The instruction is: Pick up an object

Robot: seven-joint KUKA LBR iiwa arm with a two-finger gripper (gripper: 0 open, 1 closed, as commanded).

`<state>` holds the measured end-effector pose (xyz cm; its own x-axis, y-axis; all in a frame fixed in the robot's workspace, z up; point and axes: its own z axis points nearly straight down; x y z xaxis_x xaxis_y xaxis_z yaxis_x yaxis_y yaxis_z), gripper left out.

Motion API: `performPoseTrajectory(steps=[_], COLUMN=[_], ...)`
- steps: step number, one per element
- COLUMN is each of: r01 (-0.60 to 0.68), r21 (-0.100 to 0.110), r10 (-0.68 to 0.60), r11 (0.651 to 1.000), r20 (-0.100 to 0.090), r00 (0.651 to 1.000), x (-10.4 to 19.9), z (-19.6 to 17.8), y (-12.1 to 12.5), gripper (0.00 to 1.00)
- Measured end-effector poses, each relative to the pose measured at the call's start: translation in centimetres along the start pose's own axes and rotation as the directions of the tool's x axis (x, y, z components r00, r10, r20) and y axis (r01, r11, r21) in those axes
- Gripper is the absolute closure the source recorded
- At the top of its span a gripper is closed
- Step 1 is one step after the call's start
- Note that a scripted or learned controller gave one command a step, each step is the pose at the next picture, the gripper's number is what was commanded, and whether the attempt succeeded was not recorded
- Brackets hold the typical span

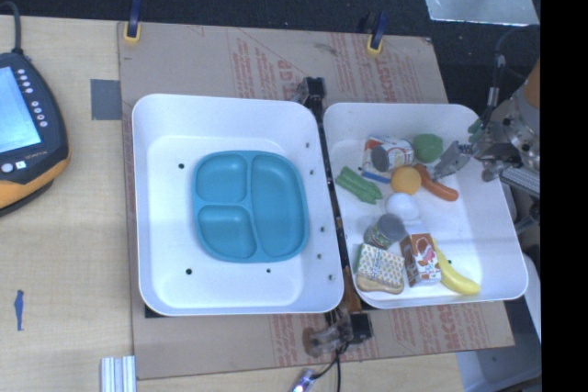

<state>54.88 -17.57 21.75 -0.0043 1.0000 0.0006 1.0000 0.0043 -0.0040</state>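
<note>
Metal tool [457,159] hung over the right white bin's [491,225] far-right corner — near the orange carrot [438,188] — grip state? couldn't tell.

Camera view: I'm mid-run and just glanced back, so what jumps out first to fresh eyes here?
The blue divided plate lies alone in the middle of the left bin. The right bin holds a crowded heap: a yellow banana at its near edge, an orange ball and a carrot at its centre. The claw hangs at that bin's right side, just by the carrot.
</note>
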Motion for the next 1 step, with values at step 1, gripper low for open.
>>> performPoseTrajectory(steps=[1], r01=[0.001], r21=[0.003], r10=[-0.001], r11=[1.0], r20=[0.0], r00=[1.0], x=[2.7], z=[12.11], y=[1.76], gripper=[0.0])
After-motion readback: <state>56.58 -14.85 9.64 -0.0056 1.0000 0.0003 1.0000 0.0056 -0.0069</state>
